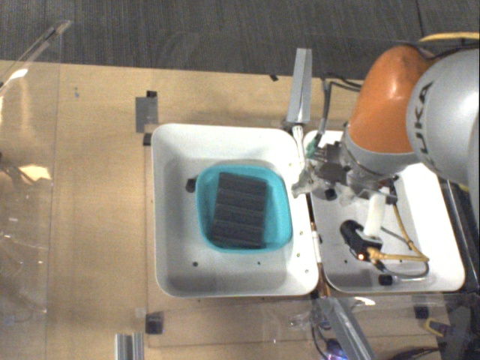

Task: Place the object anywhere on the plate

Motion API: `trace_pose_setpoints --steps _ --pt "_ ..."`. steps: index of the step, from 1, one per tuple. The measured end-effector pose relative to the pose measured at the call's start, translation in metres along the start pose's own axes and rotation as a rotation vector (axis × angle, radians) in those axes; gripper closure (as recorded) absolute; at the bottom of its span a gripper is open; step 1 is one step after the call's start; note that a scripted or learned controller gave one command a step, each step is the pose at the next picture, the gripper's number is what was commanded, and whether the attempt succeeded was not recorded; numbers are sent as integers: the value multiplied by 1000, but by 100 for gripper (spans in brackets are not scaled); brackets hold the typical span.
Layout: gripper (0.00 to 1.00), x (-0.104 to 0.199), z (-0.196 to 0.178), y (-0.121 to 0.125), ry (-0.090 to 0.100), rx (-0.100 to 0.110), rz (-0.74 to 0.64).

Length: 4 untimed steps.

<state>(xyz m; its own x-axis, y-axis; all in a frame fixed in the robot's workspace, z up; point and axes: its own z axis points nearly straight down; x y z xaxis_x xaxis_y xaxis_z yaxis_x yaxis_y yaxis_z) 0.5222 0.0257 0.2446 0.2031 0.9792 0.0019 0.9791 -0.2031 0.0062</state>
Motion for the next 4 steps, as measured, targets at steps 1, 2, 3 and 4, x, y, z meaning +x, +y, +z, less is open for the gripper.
trace_pose_setpoints --steps 1,2,3,4 --pt "0 -16 -33 -14 0 -2 13" --pt "0 19 -17 -35 0 1 37" --pt "0 -20 -15 -25 0 0 86" --pt "0 -72 -82 -14 -1 -4 128"
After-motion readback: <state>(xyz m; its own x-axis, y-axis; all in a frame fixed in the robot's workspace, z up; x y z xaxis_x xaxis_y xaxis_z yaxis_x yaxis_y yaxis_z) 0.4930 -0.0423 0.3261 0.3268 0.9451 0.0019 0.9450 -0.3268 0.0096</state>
